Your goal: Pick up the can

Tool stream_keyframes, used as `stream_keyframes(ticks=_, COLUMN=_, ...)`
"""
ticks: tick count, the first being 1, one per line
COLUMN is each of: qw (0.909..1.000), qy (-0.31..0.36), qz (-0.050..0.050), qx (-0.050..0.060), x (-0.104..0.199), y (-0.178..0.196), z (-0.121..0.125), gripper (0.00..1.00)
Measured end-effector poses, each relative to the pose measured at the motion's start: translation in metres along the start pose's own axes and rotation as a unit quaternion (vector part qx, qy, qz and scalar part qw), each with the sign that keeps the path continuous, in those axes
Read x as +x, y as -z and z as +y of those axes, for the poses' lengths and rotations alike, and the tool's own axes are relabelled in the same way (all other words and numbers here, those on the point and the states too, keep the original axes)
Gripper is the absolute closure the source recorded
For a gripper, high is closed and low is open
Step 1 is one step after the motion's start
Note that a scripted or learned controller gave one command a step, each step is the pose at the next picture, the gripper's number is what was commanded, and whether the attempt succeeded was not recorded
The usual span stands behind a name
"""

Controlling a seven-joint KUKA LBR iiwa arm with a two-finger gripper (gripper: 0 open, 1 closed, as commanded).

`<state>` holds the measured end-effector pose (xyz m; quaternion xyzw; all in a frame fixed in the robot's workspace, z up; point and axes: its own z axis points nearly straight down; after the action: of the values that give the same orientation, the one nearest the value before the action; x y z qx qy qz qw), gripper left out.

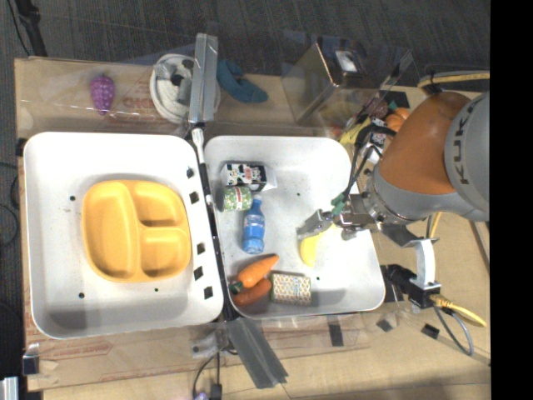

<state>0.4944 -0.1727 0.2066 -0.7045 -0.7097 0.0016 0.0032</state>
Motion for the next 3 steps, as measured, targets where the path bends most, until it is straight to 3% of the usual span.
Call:
stream_keyframes(ticks=1, qw=0.9981, qy=-0.062, qz=-0.001, qx=-0.001, x=0.032, y=-0.041, z=0.109, gripper=0.0)
stream_keyframes(ticks=2, qw=0.9973, qy=-0.073, qz=0.0, qx=-0.001, x=0.083, y=-0.115, z=0.132, gripper=0.0)
stream_keyframes(ticks=3, qw=0.9995, qy=-0.03, qz=0.0, qx=-0.001, x=0.066, y=-0.115, z=0.04, gripper=0.0)
